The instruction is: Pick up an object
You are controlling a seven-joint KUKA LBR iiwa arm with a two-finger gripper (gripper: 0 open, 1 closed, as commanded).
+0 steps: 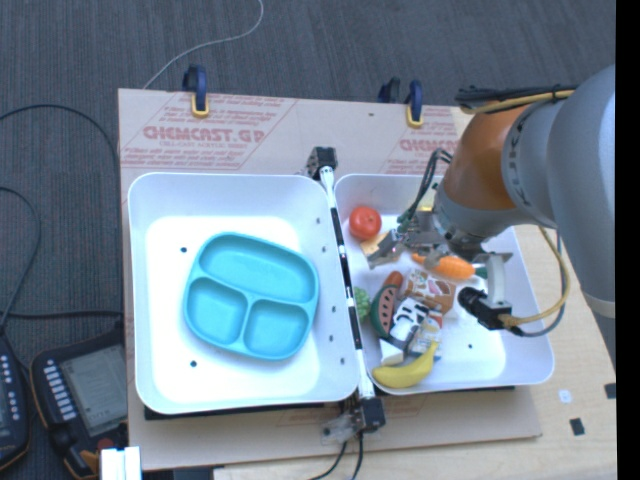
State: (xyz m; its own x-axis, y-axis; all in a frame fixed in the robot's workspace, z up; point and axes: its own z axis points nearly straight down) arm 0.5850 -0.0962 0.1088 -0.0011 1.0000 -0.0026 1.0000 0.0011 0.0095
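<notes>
The carrot [455, 266], a small orange piece with a darker tip, lies in the right bin [520, 363] just under the gripper [432, 251], and it looks like the likeliest thing to be picked, though the task names no particular object. It sits at the top of a crowded heap: a printed carton [418, 308] in white, black and orange lies touching or nearly touching it below, a red sausage-like piece [388, 290] lies to the carton's left, something green [360, 303] rests against the bin's inner wall, a yellow banana [408, 370] curves along the near edge, and a red tomato [365, 222] sits apart toward the far left corner. Whether the jaws are apart or together I cannot tell; the wrist and metal brackets hide them from above. The main risk, as I judge it, is the crowding: jaws coming down here could land on the carton's edge instead of the carrot, or pinch two things at once and drop both on the lift. The carrot looks smooth and tapered, so it may squirt out sideways under pressure. The black cable [487, 310] hanging beside the wrist could also drag across the heap and shift it. The left bin [150, 358] holds a blue divided plate [250, 295], well away from the arm.
</notes>
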